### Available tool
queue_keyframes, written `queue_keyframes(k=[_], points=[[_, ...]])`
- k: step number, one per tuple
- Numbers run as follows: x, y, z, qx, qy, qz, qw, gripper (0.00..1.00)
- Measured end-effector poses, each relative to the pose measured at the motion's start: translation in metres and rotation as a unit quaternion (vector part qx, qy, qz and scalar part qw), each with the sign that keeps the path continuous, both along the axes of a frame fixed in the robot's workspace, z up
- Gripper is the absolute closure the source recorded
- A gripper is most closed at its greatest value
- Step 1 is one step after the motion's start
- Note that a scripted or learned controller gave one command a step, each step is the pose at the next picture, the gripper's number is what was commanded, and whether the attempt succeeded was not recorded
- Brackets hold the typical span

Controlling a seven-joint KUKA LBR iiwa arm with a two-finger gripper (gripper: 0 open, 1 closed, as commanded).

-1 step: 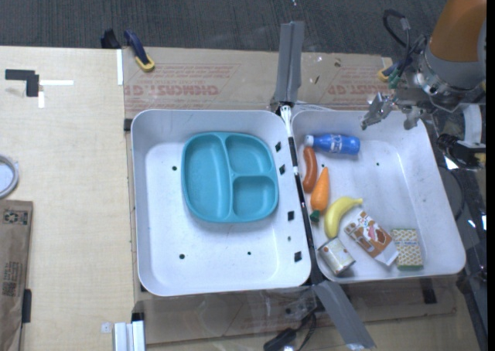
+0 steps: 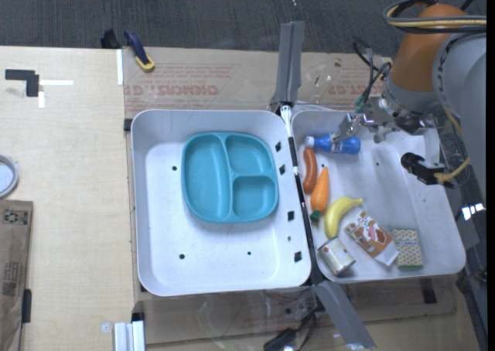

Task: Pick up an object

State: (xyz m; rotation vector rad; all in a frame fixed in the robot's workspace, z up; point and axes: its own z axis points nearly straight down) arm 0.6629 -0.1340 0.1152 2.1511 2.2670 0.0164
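Bench [image 2: 62, 148]: pale wood, bearing two shallow white bins side by side.

Left bin [image 2: 155, 249]: holds one teal divided plate [image 2: 230, 177], three compartments, lying flat near the middle.

Right bin [image 2: 433, 226]: holds the small goods listed below.

Arm [image 2: 456, 56]: grey with an orange band, reaching in from the right over the far end of the right bin.

Gripper [image 2: 349, 131]: low at the far left corner of the right bin, fingers pinching the blue bottle [image 2: 338, 144], which lies on its side with a white cap pointing left.

Banana [image 2: 339, 213]: yellow, mid-bin.

Carton [image 2: 368, 236]: white and red, just right of the banana.

Carrot [image 2: 320, 189]: orange, beside a red-brown sausage [image 2: 309, 168] along the left wall.

Can [image 2: 336, 257]: silver, near corner.

Packet [image 2: 407, 248]: small, greenish, beside the carton.
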Motion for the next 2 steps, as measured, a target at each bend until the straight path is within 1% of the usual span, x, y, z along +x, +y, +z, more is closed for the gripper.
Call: queue_keyframes(k=[1,2], points=[[0.0013,0.0006,0.0111,0.0001,-0.002,0.001,1.0,1.0],[0.0012,0.0006,0.011,0.0001,-0.002,0.001,1.0,0.0]])
